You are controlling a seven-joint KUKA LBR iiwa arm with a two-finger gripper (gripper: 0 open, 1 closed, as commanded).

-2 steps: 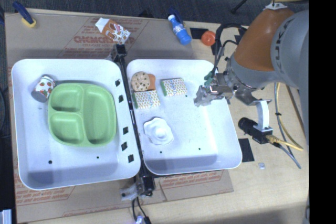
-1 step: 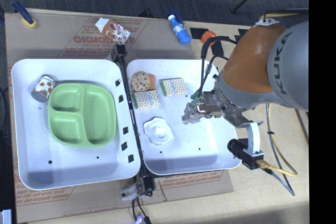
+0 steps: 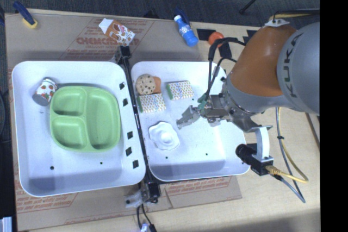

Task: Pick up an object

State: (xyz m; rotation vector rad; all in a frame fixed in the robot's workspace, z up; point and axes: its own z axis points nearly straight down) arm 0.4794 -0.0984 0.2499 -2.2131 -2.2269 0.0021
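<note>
1. The task names no one thing; nearest the gripper [image 3: 182, 119] is a white cup [image 3: 164, 136], lying in the right bin [image 3: 185, 171]. Its outline is roundish with a lobed, ruffled edge, so no clear long axis shows; a raised knob sits at its middle.
2. The cup is all white, almost matching the bin floor, with soft grey shading around its rim.
3. The gripper hangs just above and to the right of the cup, fingers pointing left and down toward it. Whether they are spread or closed I cannot tell; nothing shows between them.
4. Farther up from the cup lie a speckled sponge [image 3: 151, 102], a round cookie [image 3: 145, 84] and a second sponge [image 3: 180, 90] with a green edge.
5. Left of the cup, across the divider, the left bin [image 3: 32, 171] bears a green tray [image 3: 85, 117] with three compartments and a small patterned can [image 3: 45, 91] at its upper left corner.
6. Beyond the bins, a blue bottle [image 3: 186, 30] lies on the cardboard.
</note>
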